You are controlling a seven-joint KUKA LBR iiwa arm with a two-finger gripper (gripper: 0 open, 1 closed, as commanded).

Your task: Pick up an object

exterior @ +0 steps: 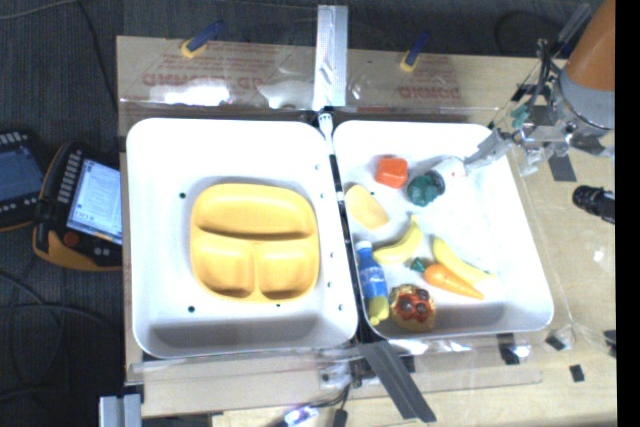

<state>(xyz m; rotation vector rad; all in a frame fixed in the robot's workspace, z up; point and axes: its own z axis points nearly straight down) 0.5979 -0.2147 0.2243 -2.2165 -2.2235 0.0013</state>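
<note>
**Clerk:** White bin, right half of frame (520, 245), contents: orange piece (391, 171), dark green piece (426, 187), pale yellow piece (366, 208), banana (402, 244), carrot (455, 279), blue bottle (372, 277), red-brown item (412, 306). All candidates for picking; most crowd the bin's left and lower part, several touching.

**Checker:** And the hand?

**Clerk:** Hand (478, 155), upper right of the bin, arm entering from the frame's right. Nothing seen in it; how far open it is, I cannot tell. Nearest item: the green piece, just down-left of it.

**Checker:** Obstructions?

**Clerk:** Orange piece sits close beside the green one; the bin's wall is near. Left bin (150, 245) carries a yellow divided tray (255, 240). Tabletop (575, 245) beyond, clamps at top.
</note>
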